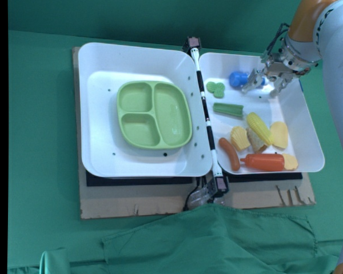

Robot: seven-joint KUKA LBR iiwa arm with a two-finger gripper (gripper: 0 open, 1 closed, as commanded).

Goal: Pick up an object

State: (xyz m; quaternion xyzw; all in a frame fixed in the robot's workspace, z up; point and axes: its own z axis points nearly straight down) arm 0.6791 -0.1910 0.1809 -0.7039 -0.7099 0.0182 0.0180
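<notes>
Camera view | I see gripper (pixel 265 85) upper right, fingers spread, nothing between them | blue object (pixel 238 79) just left | celery (pixel 228 109), corn (pixel 259 128) below

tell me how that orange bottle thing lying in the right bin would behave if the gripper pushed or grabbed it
The orange bottle lies on its side and looks round, so a push would probably roll it. It looks like smooth plastic, perhaps slippery and light. The sausage and yellow piece beside it may shift too.
</notes>
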